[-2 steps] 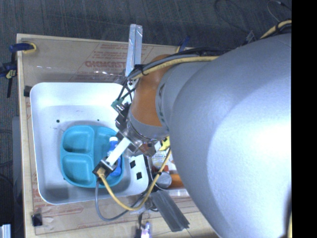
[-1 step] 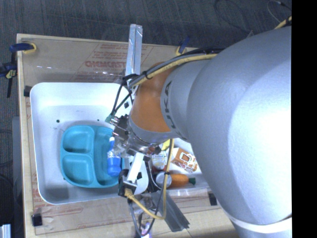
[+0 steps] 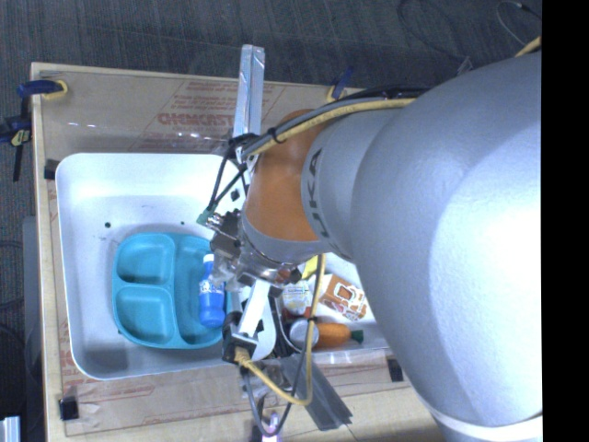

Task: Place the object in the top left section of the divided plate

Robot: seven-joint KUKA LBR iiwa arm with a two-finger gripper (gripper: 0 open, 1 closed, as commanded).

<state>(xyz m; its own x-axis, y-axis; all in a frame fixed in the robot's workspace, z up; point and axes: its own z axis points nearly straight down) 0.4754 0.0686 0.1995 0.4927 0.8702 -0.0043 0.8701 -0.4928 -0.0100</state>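
A blue divided plate (image 3: 147, 288) lies in the left white bin (image 3: 87, 219), with two smaller sections on its left and one long section on its right. A small blue bottle (image 3: 211, 300) with a pale top stands over the long right section, at the plate's right edge. My gripper (image 3: 224, 267) is directly beside and above the bottle's top, reaching in from the right under the orange-banded wrist. Whether the bottle is between the fingers cannot be made out. The plate's top left section (image 3: 143, 258) holds nothing.
The big grey arm covers most of the right bin. Beneath it show a white and orange packet (image 3: 345, 299), an orange carrot-like thing (image 3: 333, 334) and a yellow strip (image 3: 319, 279). The left bin's floor around the plate is bare white.
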